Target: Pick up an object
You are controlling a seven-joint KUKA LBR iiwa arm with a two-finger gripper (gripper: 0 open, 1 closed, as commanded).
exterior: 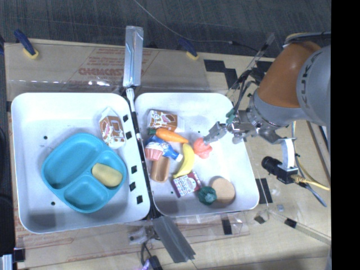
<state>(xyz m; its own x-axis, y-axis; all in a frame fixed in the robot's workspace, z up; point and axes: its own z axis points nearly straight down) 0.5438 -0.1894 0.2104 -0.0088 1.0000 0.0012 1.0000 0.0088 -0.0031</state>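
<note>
My gripper reaches into the right bin from the right, its tip just above and touching a pink-red strawberry-like toy. Left of the toy lie a yellow banana, an orange carrot, a cupcake and a brown cylinder. A brown-and-white carton lies at the bin's back. A round burger bun, a small green toy and a purple packet sit near the front.
The left bin holds a blue divided plate with a yellow potato-like lump on it, and a small carton by the divider. The grey and orange arm hangs over the bench's right side; cables trail there.
</note>
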